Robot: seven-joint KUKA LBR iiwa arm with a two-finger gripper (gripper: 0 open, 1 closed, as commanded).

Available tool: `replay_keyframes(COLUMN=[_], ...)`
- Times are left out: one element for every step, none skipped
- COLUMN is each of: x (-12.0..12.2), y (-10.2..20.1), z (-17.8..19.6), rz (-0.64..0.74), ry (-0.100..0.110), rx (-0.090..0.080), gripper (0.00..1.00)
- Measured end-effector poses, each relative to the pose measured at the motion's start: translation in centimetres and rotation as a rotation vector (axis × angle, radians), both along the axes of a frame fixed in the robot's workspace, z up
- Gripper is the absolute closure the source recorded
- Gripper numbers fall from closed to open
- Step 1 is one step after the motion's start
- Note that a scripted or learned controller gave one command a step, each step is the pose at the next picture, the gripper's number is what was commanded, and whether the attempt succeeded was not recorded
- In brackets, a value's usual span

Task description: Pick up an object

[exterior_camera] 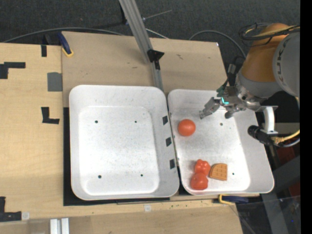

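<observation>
In the right bin (253, 165) lie a round orange-red ball (186, 127) near the left wall, a red pepper-like toy (200, 174) at the front, and a tan waffle piece (219, 172) beside it. My gripper (217, 111) hangs over the bin's back part, up and to the right of the ball, fingers spread open with nothing between them.
The left bin (83, 130) sits beside the right one, joined by black clips along the shared wall. A metal pole (139, 28) slants in from the top to the bins' back edge. The grey arm with its orange band (265, 57) fills the upper right.
</observation>
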State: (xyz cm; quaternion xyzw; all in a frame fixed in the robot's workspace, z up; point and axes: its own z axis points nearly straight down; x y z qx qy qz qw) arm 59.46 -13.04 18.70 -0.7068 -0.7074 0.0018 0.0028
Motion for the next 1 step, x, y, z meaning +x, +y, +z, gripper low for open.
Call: replay_keyframes(x=[0.12], y=[-0.01], z=[0.30], rz=[0.002], ry=[-0.005], rx=[-0.001], gripper=[0.00])
